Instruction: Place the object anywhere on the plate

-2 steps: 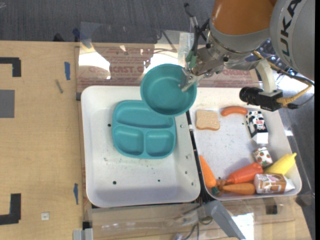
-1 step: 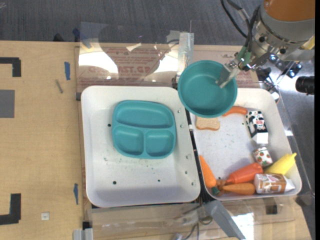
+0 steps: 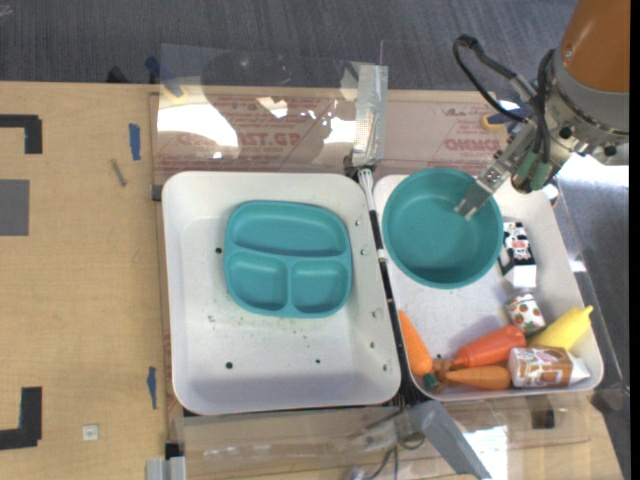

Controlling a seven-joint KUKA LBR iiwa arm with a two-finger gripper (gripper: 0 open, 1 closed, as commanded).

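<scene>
Plate (image 3: pixel 288 258), teal with three compartments, lies in the left bin (image 3: pixel 190 298). In the right bin (image 3: pixel 575 268), a teal bowl (image 3: pixel 440 230) sits at 12 o'clock; toy carrots (image 3: pixel 480 360), a yellow piece (image 3: pixel 563 328) and a small carton (image 3: pixel 540 368) crowd 5 o'clock. The tool (image 3: pixel 478 196) hangs over the bowl's 2 o'clock rim; its opening I cannot tell.

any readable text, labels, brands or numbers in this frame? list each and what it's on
Red print on the cardboard sheet behind the bins: partly legible, ends in roughly "...ET.GR"; glare through the clear plastic hides the rest.
Red print on the cardboard behind the right bin: mirrored and blurred, not readable.
Small carton in the right bin: printed label, too small to read.
Black-and-white block beside the teal bowl: pattern, no legible text.
</scene>
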